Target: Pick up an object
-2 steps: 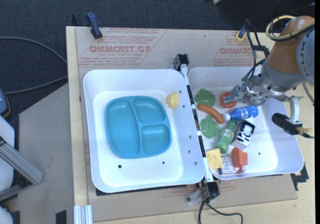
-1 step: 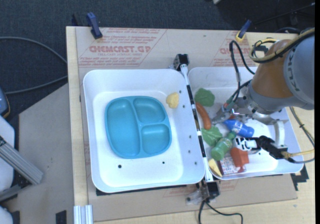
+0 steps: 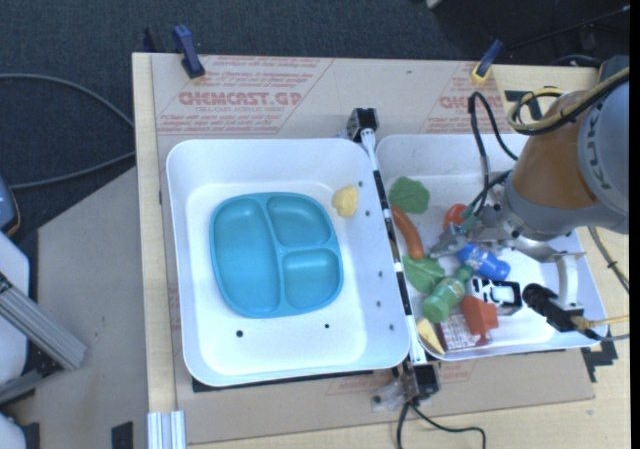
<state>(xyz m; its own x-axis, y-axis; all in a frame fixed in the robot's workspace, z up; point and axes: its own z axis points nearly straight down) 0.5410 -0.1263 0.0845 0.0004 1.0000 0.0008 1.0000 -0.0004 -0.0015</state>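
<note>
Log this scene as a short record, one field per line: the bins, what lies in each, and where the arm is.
left bin: blue divided plate, small yellow item at the plate's upper right
right bin: pile of small toys, among them a green leafy piece, an orange carrot and a red block
arm: reaches in from the right, above the right bin
gripper: down among the toys, grasp unclear
</note>
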